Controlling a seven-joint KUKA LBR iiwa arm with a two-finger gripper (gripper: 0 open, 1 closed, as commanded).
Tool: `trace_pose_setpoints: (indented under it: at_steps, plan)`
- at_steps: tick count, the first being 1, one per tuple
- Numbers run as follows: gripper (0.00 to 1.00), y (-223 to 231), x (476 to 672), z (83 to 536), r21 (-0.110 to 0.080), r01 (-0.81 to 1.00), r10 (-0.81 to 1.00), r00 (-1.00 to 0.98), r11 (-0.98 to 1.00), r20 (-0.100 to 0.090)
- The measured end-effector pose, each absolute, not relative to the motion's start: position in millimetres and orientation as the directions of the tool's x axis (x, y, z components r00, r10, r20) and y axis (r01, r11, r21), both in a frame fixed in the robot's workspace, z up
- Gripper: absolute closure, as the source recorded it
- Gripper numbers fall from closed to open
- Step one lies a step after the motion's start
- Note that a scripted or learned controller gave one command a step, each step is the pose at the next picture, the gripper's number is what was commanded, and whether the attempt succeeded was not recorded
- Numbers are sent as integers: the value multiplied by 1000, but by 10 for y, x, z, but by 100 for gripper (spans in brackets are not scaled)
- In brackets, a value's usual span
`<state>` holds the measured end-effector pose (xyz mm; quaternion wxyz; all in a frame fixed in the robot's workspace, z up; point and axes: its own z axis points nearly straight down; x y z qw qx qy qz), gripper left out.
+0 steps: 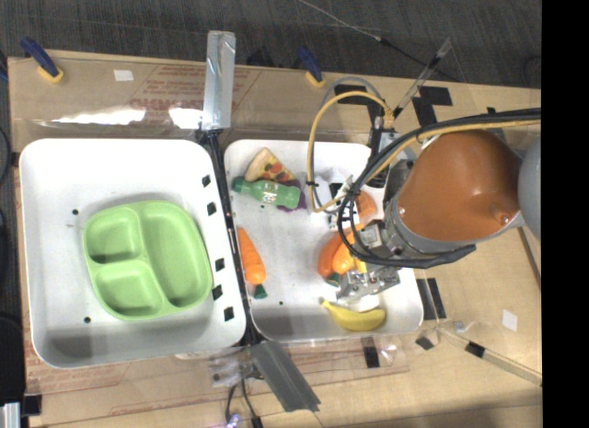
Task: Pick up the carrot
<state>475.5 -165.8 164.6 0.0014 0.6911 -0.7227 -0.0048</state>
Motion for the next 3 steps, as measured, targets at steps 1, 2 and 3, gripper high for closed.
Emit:
trace_pose_setpoints:
  at_steps: [1,2,3]
  plan:
    - [100,-2019,4766,1388,4,-997,-997,72,-72,-3]
    - [100,-1809,4782,2121,-4,-1000,-1000,2,-2,1]
    - [100,-1633,4774,2191,-1,-998,-998,71,-71,-2]
